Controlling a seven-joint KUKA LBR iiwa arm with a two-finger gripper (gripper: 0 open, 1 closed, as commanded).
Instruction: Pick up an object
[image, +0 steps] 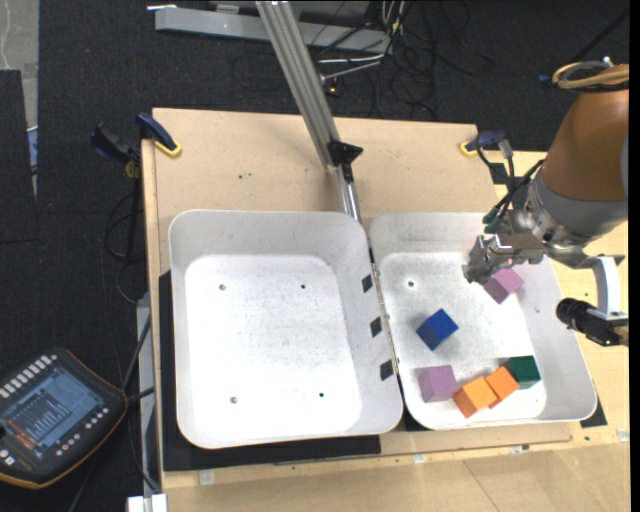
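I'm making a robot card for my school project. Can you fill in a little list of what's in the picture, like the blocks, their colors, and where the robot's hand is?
bins: left bin, right bin
blocks, all in right bin: blue block, two purple blocks, orange block, green block
gripper: low over right bin, next to upper purple block
holding a block: cannot tell
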